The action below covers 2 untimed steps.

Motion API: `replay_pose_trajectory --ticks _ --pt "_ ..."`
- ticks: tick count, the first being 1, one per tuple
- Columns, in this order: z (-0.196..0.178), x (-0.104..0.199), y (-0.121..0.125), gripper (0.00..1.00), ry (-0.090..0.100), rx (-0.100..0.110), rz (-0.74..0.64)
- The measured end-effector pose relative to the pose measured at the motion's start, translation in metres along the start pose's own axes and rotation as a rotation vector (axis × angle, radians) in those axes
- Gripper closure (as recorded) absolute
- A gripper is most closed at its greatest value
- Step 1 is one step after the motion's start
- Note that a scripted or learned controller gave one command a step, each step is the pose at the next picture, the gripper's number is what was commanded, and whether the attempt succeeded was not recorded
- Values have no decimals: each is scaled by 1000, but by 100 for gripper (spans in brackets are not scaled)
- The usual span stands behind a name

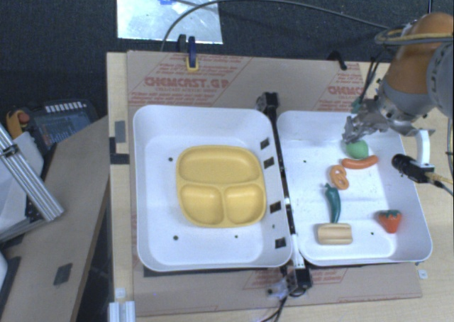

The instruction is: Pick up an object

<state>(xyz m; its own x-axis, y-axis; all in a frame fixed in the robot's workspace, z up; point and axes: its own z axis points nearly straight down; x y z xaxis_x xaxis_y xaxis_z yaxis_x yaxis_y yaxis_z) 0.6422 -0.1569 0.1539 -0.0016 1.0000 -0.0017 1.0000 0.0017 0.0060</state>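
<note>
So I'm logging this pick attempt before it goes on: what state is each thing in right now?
gripper: low over the green piece, nothing seen held
green piece: lying in the right bin, under the gripper
sausage: lying flat beside the green piece
teal pepper: lying flat
bread roll: lying flat
yellow tray: right way up in the left bin

right bin (408,242) centre crowded | yellow tray (216,186) fills left bin (152,171)

Single fixed cam, high above the counter (213,72), angled down; both bins fully in frame, left bin (152,193) farthest from the gripper (357,131).
</note>
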Motion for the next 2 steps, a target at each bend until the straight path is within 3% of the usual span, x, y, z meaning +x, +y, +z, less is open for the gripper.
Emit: replay_pose_trajectory --ticks 1,2 --pt "-48 2 10 100 0 -1 -3" --pt "-61 2 11 100 1 1 -3"
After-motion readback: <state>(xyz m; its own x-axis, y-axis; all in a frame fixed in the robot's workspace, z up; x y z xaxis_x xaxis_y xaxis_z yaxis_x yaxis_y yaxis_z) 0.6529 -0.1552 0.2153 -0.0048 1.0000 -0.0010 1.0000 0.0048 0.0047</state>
